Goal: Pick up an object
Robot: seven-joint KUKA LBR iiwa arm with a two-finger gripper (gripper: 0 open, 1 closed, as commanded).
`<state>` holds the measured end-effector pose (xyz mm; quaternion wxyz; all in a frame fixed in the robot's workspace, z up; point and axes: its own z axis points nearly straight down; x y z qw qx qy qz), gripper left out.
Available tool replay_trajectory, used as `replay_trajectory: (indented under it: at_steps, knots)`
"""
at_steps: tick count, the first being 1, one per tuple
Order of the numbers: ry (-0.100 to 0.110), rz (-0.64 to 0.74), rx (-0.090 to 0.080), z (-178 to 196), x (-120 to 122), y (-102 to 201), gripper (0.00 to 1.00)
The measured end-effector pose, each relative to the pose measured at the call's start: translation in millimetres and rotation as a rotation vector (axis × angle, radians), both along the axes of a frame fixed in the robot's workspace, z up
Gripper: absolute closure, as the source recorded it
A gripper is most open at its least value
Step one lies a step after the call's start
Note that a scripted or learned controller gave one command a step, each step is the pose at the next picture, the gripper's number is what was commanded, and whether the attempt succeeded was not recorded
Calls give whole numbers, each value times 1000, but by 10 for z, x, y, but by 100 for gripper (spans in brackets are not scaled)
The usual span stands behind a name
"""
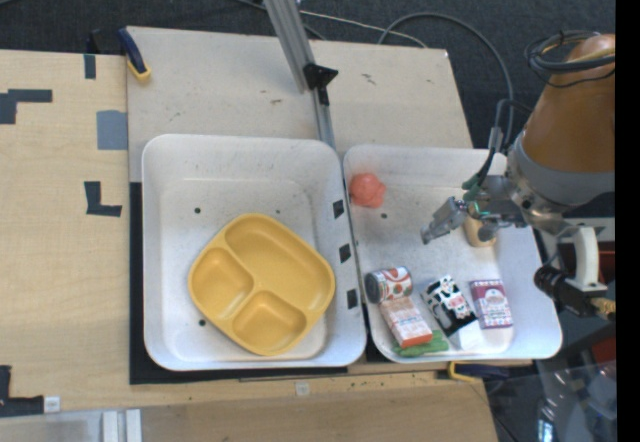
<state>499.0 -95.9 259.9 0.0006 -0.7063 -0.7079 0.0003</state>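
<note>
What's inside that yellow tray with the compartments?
All three compartments of the yellow tray look bare. It lies in the left bin and covers the bin floor beneath it.

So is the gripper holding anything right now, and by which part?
Nothing shows between the fingers of the gripper. It hangs over a bare part of the right bin, apart from the orange ball.

Two white bins sit side by side on the desk (230, 80). The left bin (160, 230) holds a yellow divided plate (262, 282) tilted toward five o'clock. In the right bin (420, 175), an orange-pink ball (367, 190) lies at ten o'clock, well apart from the rest. At six o'clock cluster a small can (389, 283), a red-and-white packet (407, 322), a black-and-white cow-patterned carton (450, 302) and a maroon box (490, 304). The gripper (452, 218) hangs at three o'clock over the bin floor.
</note>
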Motion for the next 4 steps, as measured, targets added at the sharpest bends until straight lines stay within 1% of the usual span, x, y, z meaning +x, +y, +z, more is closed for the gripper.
replay_trajectory:
  at_steps: [1,2,3,4]
  knots:
    - [0,0,0,0,0,-2,0]
    - [5,-1,0,-450,43,21,0]
    - [8,-2,1,-1087,-17,13,0]
    - [-9,-1,6,-1461,-5,-3,0]
